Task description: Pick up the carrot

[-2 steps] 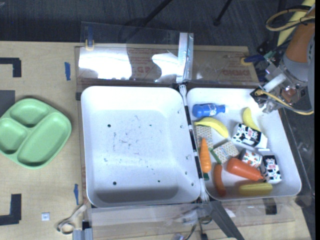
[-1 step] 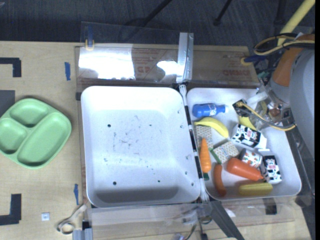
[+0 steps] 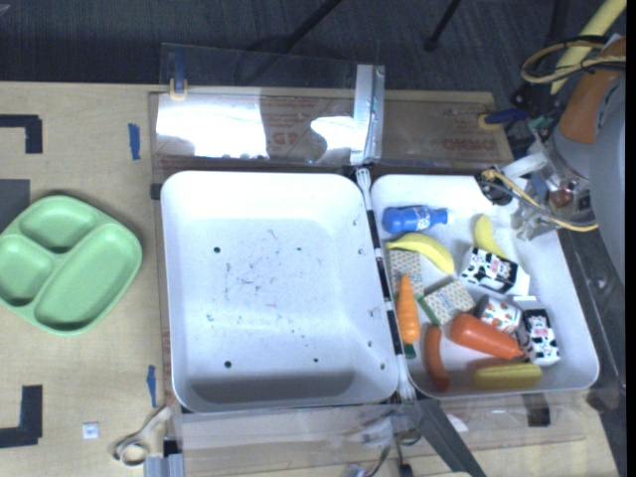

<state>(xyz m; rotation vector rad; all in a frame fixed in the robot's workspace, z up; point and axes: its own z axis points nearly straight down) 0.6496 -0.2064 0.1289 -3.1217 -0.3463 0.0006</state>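
A fat orange carrot (image 3: pixel 485 336) lies in the right bin (image 3: pixel 576 296), near its front, pointing right. A slimmer orange carrot-like piece (image 3: pixel 407 308) lies along that bin's left wall. My gripper (image 3: pixel 519 205) hangs over the bin's back right corner, wrapped in cables, well behind and to the right of both orange pieces. Nothing from the bin is seen in its grasp. The grey arm with its orange band (image 3: pixel 588 102) comes in from the right edge.
The right bin also holds a blue bottle (image 3: pixel 413 218), two yellow bananas (image 3: pixel 425 251), a red sausage-like piece (image 3: pixel 435 357), a yellow stick (image 3: pixel 508 373) and black-and-white blocks (image 3: pixel 493 269). The left bin (image 3: pixel 268 286) adjoins it. A green divided plate (image 3: pixel 66 262) sits at far left.
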